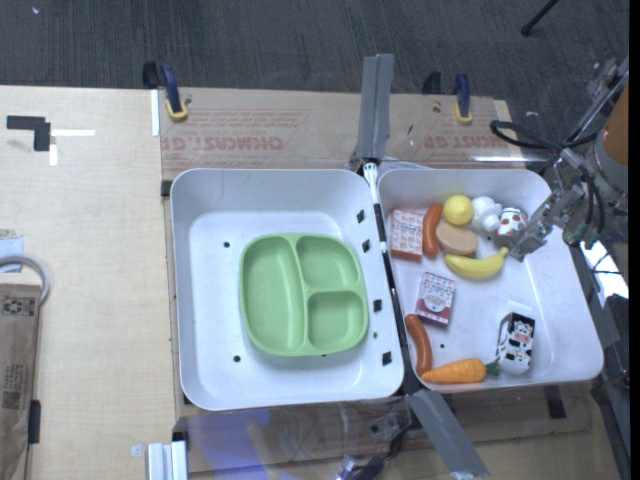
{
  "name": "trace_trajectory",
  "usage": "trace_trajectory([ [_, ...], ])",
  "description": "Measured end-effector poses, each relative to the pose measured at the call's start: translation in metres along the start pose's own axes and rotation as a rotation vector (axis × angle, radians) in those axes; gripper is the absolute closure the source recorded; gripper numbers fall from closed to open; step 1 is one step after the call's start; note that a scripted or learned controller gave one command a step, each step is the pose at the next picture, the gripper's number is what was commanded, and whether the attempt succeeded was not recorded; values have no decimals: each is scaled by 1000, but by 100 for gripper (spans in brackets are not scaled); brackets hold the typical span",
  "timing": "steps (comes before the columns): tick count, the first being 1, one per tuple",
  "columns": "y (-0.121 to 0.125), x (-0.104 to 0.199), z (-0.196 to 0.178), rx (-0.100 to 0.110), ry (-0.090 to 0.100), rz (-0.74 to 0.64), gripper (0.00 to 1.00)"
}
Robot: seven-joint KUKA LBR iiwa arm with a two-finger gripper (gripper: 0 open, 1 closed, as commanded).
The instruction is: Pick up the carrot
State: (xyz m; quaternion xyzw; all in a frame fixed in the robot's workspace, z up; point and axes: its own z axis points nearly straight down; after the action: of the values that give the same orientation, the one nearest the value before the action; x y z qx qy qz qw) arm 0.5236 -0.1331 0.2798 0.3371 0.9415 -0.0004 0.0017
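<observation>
Two white bins sit side by side on a wooden table (90,298); the left bin (200,268) holds a green divided plate (303,294). The carrot (455,371) lies at the lower edge of the right bin (560,318), beside a sausage (418,342). At right, the jaws (522,248) hover near a banana (476,264); whether they are wide or narrow cannot be told.

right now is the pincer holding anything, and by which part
Nothing is held: the pincer hangs by the banana, and the carrot lies apart at the bin's near edge.
</observation>
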Motion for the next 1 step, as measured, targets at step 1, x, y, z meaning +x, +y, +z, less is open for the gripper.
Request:
trace_trajectory([
  [1,-28,-68,-41,-1,-2,-291,100],
])
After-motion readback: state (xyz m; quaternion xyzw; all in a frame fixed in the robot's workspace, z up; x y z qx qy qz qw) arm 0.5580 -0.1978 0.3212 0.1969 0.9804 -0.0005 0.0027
